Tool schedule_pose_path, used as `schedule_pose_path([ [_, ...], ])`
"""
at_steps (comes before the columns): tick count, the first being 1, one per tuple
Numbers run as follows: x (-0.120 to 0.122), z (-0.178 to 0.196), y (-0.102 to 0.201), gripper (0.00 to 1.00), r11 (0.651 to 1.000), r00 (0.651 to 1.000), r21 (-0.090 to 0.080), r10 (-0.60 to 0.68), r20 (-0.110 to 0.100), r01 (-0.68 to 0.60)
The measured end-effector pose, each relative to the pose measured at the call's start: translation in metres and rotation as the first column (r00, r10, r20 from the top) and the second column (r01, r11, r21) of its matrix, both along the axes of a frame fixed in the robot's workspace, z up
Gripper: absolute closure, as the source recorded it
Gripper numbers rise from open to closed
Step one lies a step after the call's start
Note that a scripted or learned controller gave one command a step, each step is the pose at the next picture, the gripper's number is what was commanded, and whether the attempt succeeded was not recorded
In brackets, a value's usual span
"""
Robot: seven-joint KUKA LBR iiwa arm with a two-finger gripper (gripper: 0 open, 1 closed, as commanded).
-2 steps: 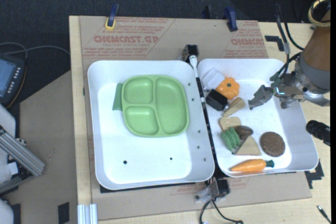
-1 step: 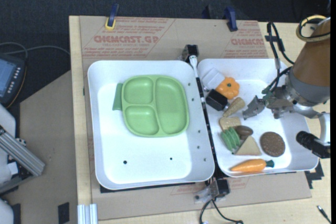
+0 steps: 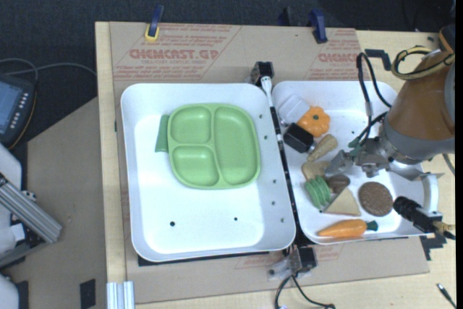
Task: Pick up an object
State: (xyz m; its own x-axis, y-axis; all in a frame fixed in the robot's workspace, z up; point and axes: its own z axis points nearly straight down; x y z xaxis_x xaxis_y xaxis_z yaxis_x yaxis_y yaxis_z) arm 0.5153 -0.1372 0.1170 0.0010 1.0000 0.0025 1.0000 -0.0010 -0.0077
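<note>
The right bin (image 3: 340,231) holds several small food-like objects: an orange pumpkin shape (image 3: 315,121), a black block (image 3: 298,137), a tan piece (image 3: 322,148), a green ridged piece (image 3: 317,192), a tan wedge (image 3: 343,203), a brown round cookie (image 3: 375,197) and an orange carrot (image 3: 343,229). My gripper (image 3: 346,163) reaches in from the right and hangs low over the middle of this bin, just above the tan piece and the green piece. Nothing can be seen held between its tips.
The left bin (image 3: 145,213) holds a green three-compartment plate (image 3: 213,145). A black divider strip (image 3: 278,148) runs between the bins. Cables (image 3: 376,83) loop over the arm at the right. Blue (image 3: 317,25) and yellow (image 3: 153,27) clamps sit on the cardboard's far edge.
</note>
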Motion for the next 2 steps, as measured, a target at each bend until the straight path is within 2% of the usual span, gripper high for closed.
schedule_pose_path([
  [1, 0.001, -0.032, 0.0, 0.0, 1.0, 1.0, 0.0, 0.0, 0.008, 0.0],
  [2, 0.003, -0.018, 0.001, 1.0, 1.0, 1.0, -0.001, 0.0, 0.015, 0.0],
])
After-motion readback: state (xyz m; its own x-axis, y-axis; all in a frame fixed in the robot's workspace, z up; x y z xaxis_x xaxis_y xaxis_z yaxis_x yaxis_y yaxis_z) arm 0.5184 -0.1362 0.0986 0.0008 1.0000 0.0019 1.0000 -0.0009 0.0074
